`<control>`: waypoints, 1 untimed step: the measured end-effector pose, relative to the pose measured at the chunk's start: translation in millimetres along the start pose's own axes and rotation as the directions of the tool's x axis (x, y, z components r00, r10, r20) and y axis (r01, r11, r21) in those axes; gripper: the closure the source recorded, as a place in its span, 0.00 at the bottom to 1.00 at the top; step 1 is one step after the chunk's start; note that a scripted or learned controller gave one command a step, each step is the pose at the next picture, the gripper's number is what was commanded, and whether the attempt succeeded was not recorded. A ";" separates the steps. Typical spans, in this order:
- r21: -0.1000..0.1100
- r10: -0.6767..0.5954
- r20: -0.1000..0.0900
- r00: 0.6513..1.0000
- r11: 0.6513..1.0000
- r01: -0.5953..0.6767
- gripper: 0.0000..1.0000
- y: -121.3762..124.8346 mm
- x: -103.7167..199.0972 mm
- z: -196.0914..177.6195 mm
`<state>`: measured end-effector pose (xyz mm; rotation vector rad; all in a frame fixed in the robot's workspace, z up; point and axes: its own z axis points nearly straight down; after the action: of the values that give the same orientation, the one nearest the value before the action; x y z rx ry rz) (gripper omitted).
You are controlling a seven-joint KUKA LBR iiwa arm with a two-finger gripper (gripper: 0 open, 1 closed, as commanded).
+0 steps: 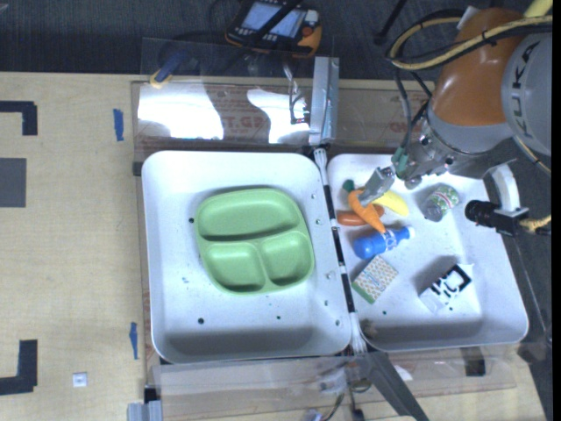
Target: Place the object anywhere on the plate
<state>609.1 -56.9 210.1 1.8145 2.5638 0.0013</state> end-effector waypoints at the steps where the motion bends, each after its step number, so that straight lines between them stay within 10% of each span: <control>1: -0.001 -0.194 0.000 0.981 0.981 0.194 0.00 55.9 133.9 25.1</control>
<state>617.3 88.0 185.1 1.5553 2.7276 0.0027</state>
